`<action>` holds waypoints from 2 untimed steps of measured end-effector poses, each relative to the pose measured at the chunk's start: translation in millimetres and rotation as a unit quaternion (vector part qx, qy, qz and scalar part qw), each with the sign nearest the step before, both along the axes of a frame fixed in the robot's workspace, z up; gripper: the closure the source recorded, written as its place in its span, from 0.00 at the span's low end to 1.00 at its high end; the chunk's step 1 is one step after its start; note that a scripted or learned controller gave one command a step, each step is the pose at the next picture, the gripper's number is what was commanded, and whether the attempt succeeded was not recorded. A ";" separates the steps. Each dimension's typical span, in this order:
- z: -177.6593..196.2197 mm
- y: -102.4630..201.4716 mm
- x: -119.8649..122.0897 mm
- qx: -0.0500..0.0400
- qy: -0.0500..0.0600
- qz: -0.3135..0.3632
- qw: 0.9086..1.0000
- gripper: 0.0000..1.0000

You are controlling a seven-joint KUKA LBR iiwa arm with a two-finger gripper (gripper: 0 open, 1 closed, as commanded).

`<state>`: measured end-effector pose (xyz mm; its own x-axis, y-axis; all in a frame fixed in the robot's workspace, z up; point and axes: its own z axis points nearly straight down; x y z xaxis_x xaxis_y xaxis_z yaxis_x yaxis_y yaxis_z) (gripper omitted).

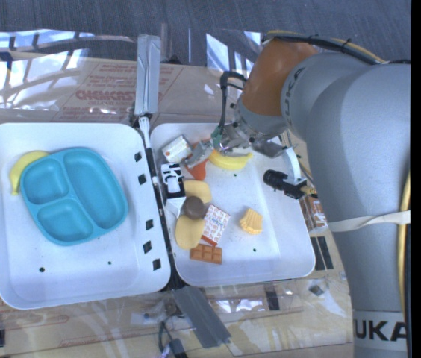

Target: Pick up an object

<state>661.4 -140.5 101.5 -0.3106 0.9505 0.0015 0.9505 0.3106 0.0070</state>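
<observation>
My gripper [224, 143] hangs low at the back of the right bin [289, 263], reaching in from the right under the orange wrist band. Right below and beside it lies a flat yellow round piece [234, 162]. To its left are a small white packet [175, 150] and an orange-red piece [198, 171]. Nothing visibly sits in the gripper. Further forward lie a tan lump [186, 233], a brown ball [193, 207], a red-and-white sachet [216, 224], a yellow ridged chunk [251, 221] and a brown waffle-like block [206, 254].
The left bin [16, 278] holds a blue divided plate [76, 196] with a yellow banana [21, 167] tucked at its left rim. The bulky grey arm covers the right side of the bench. A divider with black clips runs between the bins.
</observation>
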 end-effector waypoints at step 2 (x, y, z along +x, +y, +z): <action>93.5 80.1 -3.1 -0.001 0.001 -0.098 0.995 1.00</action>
